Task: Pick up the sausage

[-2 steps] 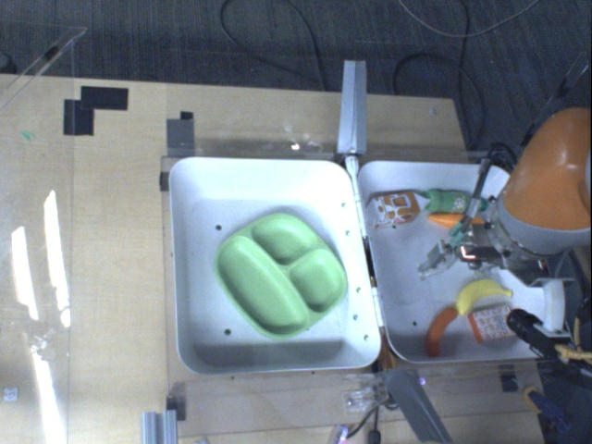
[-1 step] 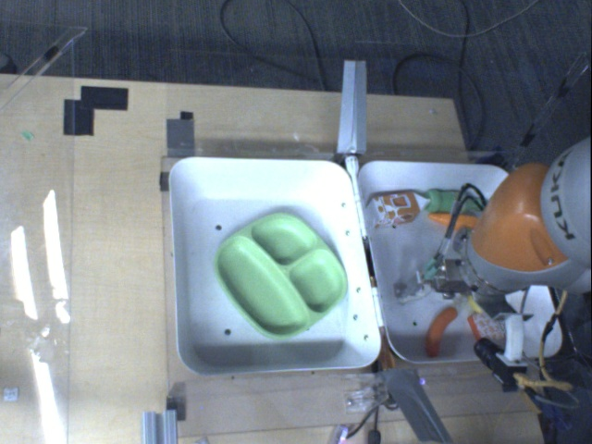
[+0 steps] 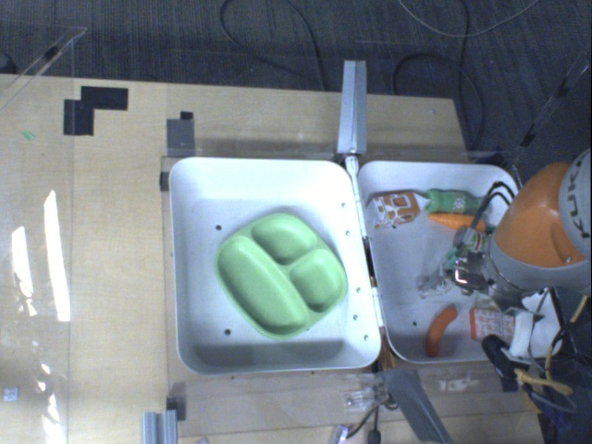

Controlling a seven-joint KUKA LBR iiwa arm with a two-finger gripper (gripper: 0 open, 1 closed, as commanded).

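1. One sausage point(image 3: 441, 329) lies in the right bin point(image 3: 400, 276), near its front wall.
2. One green tray point(image 3: 280, 273) sits in the left bin point(image 3: 194, 248).
3. Pincer point(image 3: 460, 271) — just above the sausage — too blurred to tell its grip; the arm point(image 3: 541, 225) hides packets.

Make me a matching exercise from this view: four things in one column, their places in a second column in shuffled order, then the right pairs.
Things:
1. sausage
2. green divided plate
3. carrot
4. tool

Places:
A. in the left bin
B. near the front edge of the right bin
C. over the middle of the right bin
D. near the back edge of the right bin

Pairs: 1-B, 2-A, 3-D, 4-C
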